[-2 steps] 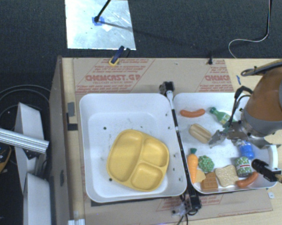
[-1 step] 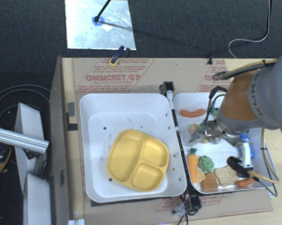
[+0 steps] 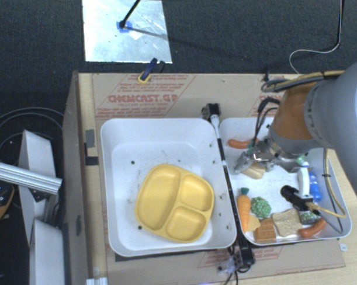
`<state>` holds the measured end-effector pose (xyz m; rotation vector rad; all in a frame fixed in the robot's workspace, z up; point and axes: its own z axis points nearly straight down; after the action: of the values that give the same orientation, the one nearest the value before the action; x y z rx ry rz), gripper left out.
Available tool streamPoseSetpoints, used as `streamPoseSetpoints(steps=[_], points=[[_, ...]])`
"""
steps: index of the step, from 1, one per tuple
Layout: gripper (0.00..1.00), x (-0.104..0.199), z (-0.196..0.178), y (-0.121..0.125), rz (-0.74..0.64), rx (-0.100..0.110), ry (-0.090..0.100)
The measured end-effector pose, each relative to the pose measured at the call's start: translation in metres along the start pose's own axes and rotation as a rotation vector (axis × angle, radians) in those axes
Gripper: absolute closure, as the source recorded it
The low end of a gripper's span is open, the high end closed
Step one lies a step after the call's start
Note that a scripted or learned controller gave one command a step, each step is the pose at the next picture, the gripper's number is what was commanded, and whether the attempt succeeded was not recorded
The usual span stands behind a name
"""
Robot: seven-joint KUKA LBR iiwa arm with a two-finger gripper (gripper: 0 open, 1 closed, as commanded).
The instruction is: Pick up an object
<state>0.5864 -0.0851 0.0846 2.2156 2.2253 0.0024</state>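
We see the grey arm with its orange band reaching in from the right, its gripper low over the upper left part of the right-hand shallow white bin. We cannot tell how its fingers stand, nor whether they hold anything. Just below the gripper lies a pale tan block, touching or nearly so. An orange-red sausage-shaped toy sits near the bin's upper left corner. Along the lower edge we note an orange toy carrot, a green broccoli-like toy, a brown waffle piece and a beige bread slice. The left white bin holds a yellow three-compartment plastic tray.
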Motion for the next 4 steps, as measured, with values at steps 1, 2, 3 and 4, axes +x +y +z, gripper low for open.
streamPoseSetpoints(steps=[1,2,3,4], points=[[1.0,0.0,-0.011,0.001,-0.002,-0.001,0.0],[0.0,0.0,-0.01,0.001,-0.002,-0.001,0.0],[0.0,-0.007,0.0,0.033,-0.001,0.0,0.0],[0.0,-0.005,0.0,0.063,-0.001,-0.001,0.0]])
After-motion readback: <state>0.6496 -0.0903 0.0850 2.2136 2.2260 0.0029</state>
